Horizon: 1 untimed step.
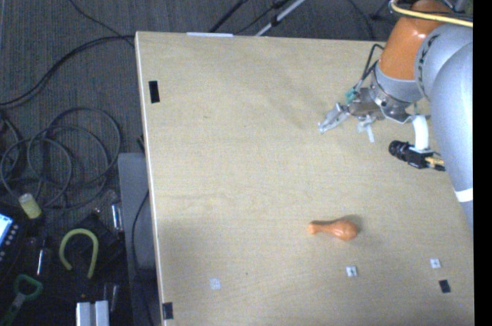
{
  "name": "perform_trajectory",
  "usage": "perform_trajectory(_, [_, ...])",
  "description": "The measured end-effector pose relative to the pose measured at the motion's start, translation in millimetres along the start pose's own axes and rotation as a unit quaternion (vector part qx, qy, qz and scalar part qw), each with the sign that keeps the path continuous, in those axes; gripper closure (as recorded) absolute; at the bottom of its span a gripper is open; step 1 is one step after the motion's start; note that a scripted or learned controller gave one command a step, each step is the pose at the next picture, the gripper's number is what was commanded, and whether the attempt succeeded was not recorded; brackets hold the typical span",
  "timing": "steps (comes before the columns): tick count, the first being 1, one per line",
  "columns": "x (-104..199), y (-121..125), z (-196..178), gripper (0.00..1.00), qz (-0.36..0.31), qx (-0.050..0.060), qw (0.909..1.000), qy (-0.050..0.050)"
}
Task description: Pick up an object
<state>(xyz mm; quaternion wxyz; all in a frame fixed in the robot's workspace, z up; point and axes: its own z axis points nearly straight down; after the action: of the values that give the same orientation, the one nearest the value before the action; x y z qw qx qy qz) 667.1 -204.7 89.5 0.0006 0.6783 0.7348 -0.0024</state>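
The jaws stand spread wide and hold nothing, hanging over bare tabletop. The orange pear-shaped object lies well apart below them, so the arm must probably travel there first.

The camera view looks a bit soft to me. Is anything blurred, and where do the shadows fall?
In the camera view the whole picture is slightly soft; the gripper is the haziest part, its fingers hard to make out. The orange object is sharper, with only a faint shadow beneath it. The wooden board is evenly lit, without glare, dimmer toward its lower left.
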Motion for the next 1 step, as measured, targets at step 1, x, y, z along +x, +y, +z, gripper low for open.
perform_trajectory(1, [-18.9, 0.0, 4.9, 0.0, -0.101, -0.001, 0.9949, 0.0])
